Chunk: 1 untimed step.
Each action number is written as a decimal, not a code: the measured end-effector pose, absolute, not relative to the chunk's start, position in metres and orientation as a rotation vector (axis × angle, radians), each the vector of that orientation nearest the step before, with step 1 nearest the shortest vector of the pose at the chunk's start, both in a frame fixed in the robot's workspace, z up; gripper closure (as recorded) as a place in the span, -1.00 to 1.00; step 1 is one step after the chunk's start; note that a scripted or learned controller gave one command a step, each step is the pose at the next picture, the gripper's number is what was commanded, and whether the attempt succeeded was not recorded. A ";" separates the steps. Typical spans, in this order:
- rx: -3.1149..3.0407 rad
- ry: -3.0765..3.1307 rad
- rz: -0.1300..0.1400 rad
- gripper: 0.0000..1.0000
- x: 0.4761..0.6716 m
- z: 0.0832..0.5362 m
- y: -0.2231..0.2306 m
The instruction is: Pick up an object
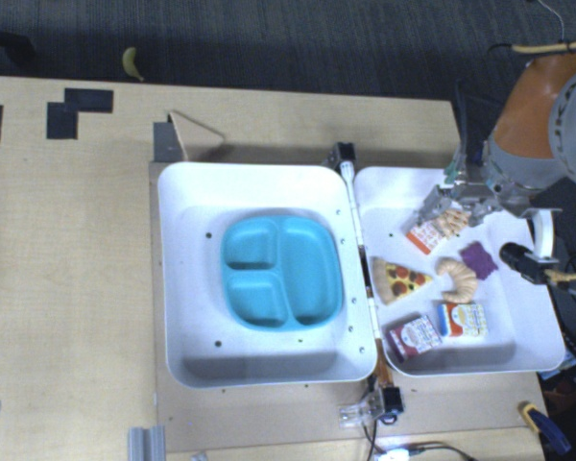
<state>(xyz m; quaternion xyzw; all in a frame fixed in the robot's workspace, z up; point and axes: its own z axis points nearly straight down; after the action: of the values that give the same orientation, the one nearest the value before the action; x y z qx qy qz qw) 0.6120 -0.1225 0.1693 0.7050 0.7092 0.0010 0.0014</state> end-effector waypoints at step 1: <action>2.213 2.222 0.006 -1.00 0.592 0.087 -0.124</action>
<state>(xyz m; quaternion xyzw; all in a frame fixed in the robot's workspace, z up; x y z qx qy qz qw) 0.5921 -0.1237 0.0867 0.7056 0.7086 0.0020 0.0028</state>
